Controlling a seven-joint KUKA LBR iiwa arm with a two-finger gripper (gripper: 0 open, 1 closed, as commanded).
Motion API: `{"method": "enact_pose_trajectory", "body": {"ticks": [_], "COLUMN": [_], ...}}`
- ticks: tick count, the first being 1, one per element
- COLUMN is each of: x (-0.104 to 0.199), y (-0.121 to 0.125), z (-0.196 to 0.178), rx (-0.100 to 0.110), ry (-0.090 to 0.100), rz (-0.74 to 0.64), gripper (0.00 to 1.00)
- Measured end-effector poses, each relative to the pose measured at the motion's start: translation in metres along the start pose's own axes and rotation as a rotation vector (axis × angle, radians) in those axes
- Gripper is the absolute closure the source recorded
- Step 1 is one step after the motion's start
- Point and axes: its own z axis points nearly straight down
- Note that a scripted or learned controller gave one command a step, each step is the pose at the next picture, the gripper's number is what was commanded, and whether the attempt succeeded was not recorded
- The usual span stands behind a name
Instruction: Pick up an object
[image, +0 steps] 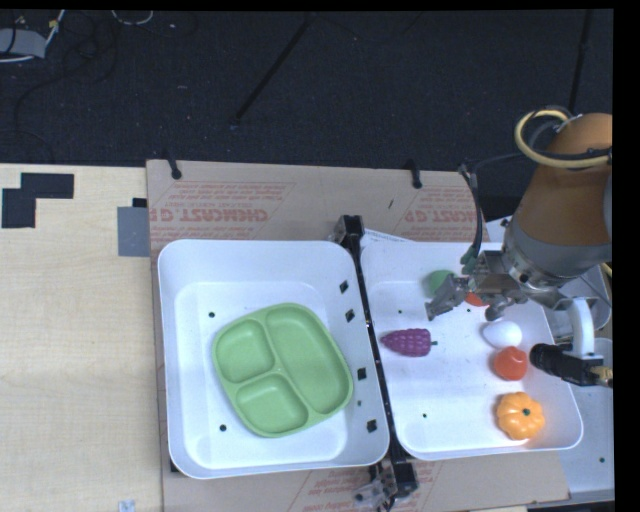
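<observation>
My gripper (468, 294) hangs low over the back of the right bin (400, 420), the arm coming in from the right. A green object (437, 281) lies just behind it, partly covered. A small red-orange piece (476, 298) shows right under the gripper; whether it is gripped cannot be made out. A purple bunch of grapes (406, 342) lies to the gripper's front left. A white egg (503, 333), a red tomato (510, 364) and an orange pumpkin (520, 415) sit along the bin's right side.
The left bin (190, 300) holds a green divided plate (283, 368). A black divider (365, 340) separates the two bins. Cardboard lies under both, with pale bench surface to the left.
</observation>
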Motion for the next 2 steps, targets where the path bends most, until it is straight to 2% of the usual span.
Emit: {"method": "enact_pose_trajectory", "body": {"ticks": [1, 2], "x": [0.000, 0.009], "y": [0.002, -0.004], "z": [-0.005, 0.045], "rx": [-0.010, -0.005], "ry": [-0.001, 0.000], "rz": [-0.002, -0.001], "gripper": [0.00, 0.00]}}
